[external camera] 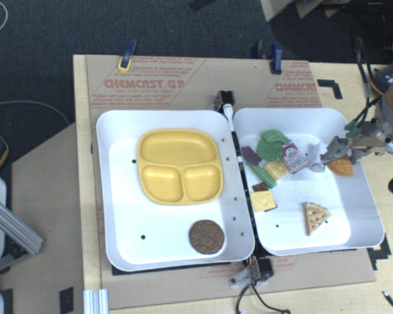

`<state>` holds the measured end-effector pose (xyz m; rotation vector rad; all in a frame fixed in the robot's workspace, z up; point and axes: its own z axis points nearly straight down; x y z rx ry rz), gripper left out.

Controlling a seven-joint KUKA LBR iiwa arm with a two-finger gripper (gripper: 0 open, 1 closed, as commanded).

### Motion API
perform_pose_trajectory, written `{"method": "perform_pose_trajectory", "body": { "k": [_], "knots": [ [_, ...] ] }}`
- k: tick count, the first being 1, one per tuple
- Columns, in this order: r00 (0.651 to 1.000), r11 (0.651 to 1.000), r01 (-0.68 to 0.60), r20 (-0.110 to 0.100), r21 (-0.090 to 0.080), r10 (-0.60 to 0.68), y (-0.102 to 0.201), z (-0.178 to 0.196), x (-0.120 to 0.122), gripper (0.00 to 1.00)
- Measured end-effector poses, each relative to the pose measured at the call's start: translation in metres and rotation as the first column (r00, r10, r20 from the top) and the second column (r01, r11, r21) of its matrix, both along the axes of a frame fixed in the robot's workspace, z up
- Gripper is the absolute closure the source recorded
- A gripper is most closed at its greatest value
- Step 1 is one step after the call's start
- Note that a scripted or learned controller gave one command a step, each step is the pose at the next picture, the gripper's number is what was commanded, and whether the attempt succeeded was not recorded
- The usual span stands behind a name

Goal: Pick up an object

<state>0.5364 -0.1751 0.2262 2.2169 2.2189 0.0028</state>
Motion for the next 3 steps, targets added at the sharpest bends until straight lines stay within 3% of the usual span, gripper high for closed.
{"method": "perform_pose_trajectory", "body": {
  "k": [2,3],
  "knots": [
    [1.0,1.0,-0.005,-0.008,0.006,0.005,0.107,0.001,-0.027,1.0],
    [1.0,1.0,-0.003,-0.008,0.004,0.003,0.137,0.005,-0.041,1.0]
  ]
}}
